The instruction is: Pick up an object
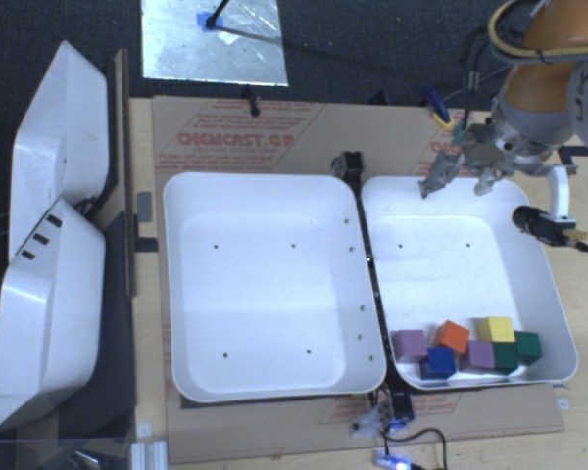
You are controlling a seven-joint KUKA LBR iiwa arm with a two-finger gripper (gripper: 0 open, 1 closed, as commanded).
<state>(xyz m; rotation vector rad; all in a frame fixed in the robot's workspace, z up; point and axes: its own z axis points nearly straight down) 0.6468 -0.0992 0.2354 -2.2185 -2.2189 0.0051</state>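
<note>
Camera view is showing the gripper point(463, 181) hanging above the far rim of the right bin point(529, 262), with its two metal fingers point(437, 178) spread apart and nothing between them. Above the gripper, the grey arm point(554, 57) with its orange band is reaching in from the right side, and a black cable is looping around it.

The right bin is the landmark for all places. It is a shallow white tray with rounded corners and a smooth, slightly shiny floor. Most of its floor is lying bare under the gripper, so there is wide room to move there. The objects are sitting crowded in its near corner, far from the gripper: a purple cube point(409, 344), a blue cube point(438, 362), an orange cube point(452, 337), a lilac cube point(481, 354), a yellow cube point(497, 330) and a green cube point(517, 350). They are touching one another and pressing close to the near wall, so little free space is staying around them.

The left bin point(265, 282) is lying just beside the right bin, their rims nearly touching along a dark strip. Both bins are resting on a brown cardboard sheet point(265, 135) with red print. Beyond the cardboard, away from the right bin, a dull metal plate point(214, 27) is lying on dark carpet.
</note>
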